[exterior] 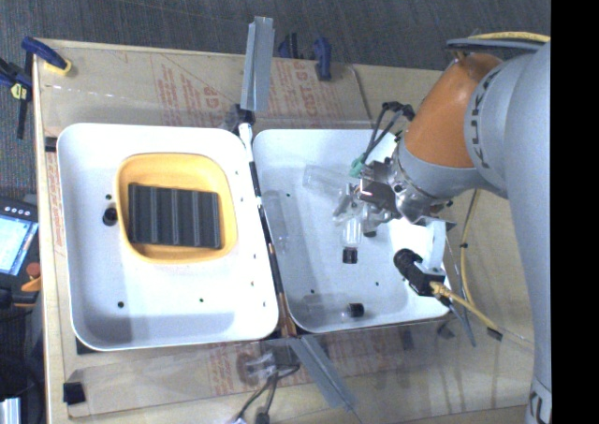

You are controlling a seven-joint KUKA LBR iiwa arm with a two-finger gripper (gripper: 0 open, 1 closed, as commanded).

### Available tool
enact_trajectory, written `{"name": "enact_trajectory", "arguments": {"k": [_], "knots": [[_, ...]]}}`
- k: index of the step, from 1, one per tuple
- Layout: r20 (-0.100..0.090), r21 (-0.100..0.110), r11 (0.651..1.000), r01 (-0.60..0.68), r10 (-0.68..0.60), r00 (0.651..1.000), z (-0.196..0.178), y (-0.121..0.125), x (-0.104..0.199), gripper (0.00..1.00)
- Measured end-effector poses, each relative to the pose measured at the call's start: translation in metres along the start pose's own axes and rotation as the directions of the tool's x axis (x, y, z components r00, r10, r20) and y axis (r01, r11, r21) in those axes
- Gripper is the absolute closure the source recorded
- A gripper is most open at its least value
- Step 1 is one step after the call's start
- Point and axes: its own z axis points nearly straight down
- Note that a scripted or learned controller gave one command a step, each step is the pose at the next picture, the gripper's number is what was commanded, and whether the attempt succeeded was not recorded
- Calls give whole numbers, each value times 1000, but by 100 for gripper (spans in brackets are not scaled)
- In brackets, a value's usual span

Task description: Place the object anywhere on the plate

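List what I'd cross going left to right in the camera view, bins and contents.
Left white bin → yellow rectangular plate with dark ridged centre → right white bin → gripper → grey arm with orange band.

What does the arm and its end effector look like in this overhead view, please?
The arm is a bulky, rounded grey body with an orange band above the wrist. Dark cables, one with a green tag, run down to the small metallic end effector, which has pale, glassy-looking fingers with a dark tip.

arm (487,123) cut off at right edge, jaws' state too small to tell
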Motion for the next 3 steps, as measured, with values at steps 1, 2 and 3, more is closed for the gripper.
{"name": "enact_trajectory", "arguments": {"k": [1, 2, 3], "knots": [[1, 2, 979, 204, -204, 979, 11, 3, 71, 100], [3, 0, 942, 337, -337, 942, 14, 19, 142, 100], [3, 0, 942, 337, -337, 942, 14, 19, 142, 0]]}}
